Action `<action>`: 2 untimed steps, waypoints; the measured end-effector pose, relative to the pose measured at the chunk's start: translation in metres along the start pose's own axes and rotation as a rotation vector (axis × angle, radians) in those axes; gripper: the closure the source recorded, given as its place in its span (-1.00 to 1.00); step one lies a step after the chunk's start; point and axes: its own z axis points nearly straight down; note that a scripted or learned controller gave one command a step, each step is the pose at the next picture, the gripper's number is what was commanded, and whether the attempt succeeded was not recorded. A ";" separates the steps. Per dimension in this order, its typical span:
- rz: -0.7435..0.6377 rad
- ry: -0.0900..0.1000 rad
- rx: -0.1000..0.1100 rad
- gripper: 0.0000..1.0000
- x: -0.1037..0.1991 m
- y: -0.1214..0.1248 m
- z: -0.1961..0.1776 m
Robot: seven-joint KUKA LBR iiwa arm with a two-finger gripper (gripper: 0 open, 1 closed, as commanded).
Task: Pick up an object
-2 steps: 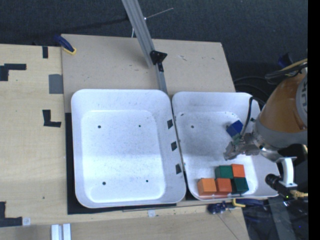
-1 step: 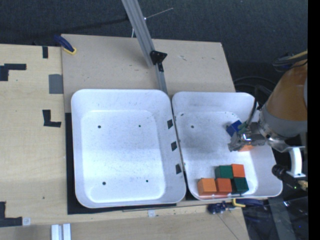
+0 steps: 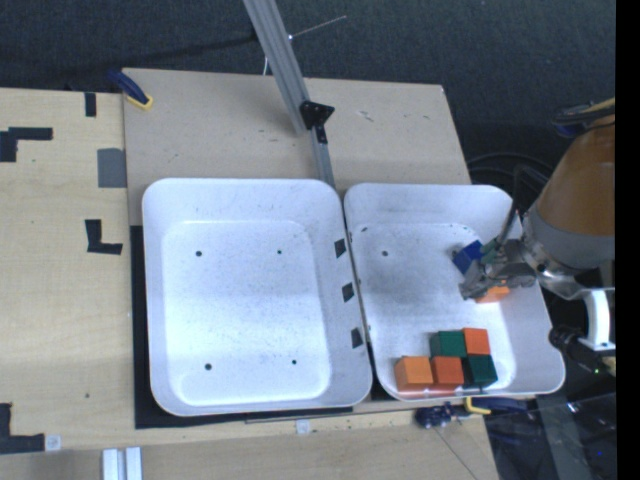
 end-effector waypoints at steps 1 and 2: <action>-0.006 0.002 0.002 1.00 0.051 0.022 0.007; -0.006 0.002 0.001 1.00 0.099 0.039 -0.008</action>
